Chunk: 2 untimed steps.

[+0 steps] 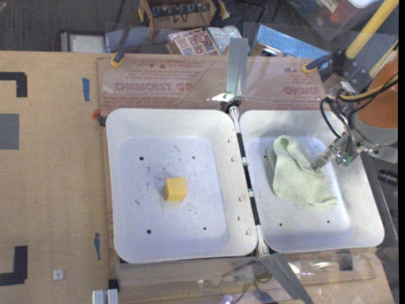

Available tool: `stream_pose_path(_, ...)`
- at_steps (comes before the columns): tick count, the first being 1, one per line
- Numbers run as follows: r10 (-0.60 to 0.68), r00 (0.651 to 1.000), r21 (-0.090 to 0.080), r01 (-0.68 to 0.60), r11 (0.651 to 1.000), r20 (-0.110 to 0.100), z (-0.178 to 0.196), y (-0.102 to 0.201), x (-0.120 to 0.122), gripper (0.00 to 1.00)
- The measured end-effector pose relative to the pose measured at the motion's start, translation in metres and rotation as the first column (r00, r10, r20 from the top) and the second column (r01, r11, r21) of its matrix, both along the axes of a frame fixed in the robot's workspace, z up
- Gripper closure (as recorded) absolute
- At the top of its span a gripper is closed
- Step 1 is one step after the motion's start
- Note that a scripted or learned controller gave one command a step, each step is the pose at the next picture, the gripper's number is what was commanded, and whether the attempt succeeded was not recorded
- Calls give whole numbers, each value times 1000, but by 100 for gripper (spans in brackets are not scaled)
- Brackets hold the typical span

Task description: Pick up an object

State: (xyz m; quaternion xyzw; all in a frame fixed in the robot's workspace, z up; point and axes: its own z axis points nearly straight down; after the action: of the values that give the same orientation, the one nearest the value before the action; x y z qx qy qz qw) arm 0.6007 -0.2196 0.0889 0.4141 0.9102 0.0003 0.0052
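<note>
1. My fingers (321, 162) touch the green cloth (296, 173) in the right bin (361, 233), at its right edge.
2. I cannot tell if they pinch it.
3. The yellow block (176, 189) sits far left.

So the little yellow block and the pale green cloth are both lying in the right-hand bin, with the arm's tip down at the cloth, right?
Not quite. The camera view shows the yellow block in the left bin, alone. The pale green cloth does lie in the right bin, with the gripper down at its edge.
</note>
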Motion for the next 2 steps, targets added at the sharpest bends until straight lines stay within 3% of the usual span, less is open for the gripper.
stream_pose_path(1, 131, 991, -1, -131, 991, 0, 0, 15, -41, 100)
stream_pose_path(2, 69, 998, 1, -69, 998, 1, 0, 4, -65, 100)
